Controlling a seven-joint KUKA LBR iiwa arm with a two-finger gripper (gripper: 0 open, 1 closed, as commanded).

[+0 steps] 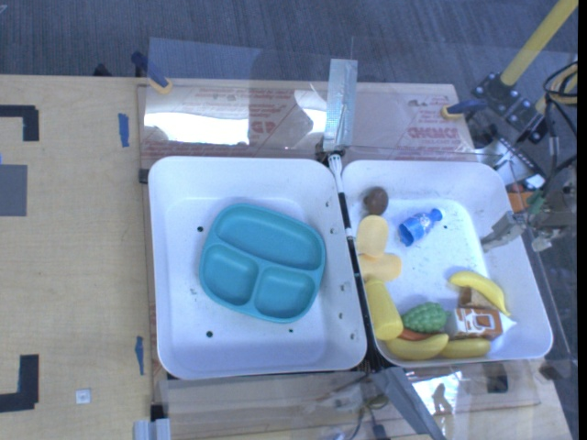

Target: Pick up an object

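Wooden bench (64,273), two white bins, arm parked off the right bin's (459,177) 3 o'clock rim: pick not begun.
Camera view: gripper (525,220) carries nothing; finger spread I cannot tell. Candidates lie in the right bin: blue cup (419,225) at centre, banana (480,288) at 4 o'clock, green toy (426,318) at 6. Next: reach in, descend over one. Red print on the clear panels (275,108) unreadable.

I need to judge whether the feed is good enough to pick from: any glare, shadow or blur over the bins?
Camera view: strong glare sits on the clear plastic panel behind the bins, not inside them; the white left bin and white right bin are evenly lit with soft shadows; the teal divided plate and small blue cup read clearly; the gripper at the right rim looks cluttered and indistinct.
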